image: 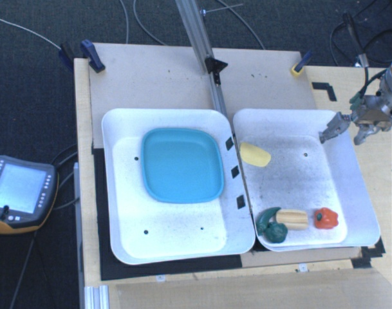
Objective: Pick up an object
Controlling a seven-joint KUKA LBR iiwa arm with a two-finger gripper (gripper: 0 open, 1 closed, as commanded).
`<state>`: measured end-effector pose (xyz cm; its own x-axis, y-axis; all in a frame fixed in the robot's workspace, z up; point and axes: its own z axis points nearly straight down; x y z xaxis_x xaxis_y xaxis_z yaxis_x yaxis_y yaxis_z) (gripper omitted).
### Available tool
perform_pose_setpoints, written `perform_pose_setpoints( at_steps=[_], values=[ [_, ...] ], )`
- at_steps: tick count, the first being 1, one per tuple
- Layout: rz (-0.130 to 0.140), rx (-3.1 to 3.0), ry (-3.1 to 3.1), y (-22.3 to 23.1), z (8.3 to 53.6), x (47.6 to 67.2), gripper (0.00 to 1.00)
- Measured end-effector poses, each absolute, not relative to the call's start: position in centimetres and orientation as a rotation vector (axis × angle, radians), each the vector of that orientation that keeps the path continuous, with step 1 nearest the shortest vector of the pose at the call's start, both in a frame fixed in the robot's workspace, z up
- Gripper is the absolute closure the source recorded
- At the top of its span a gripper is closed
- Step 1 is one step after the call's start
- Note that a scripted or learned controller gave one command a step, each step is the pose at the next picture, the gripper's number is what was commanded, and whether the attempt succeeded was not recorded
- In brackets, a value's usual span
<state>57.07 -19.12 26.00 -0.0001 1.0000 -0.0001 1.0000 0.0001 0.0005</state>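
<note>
Approach step: my pincer (pixel 347 129) hangs spread and empty at the frame's right edge; next, I'd descend toward the red pepper (pixel 325 218).

I am looking down on a dark carpeted floor (pixel 35 76) with thin cables (pixel 128 8) curling across it. A pale wooden bench (pixel 150 76) is taking up most of my view, with blue clamps (pixel 93 55) gripping its far-left corner and a yellow-and-blue clamp (pixel 301 64) at the far right. A metal rail (pixel 196 31) is slanting in from the top. A teach pendant (pixel 18 192) is lying at the left, its screen glowing. Light is falling evenly.
</note>
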Motion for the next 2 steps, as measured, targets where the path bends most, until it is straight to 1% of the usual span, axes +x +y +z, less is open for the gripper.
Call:
perform_pose_setpoints(
  at_steps=[1, 2],
  values=[
    [-0.002, 2.223, 2.223, -19.1, 21.8, 57.2, 0.0],
    [-0.002, 2.223, 2.224, -18.4, 17.1, 56.5, 0.0]
  ],
)
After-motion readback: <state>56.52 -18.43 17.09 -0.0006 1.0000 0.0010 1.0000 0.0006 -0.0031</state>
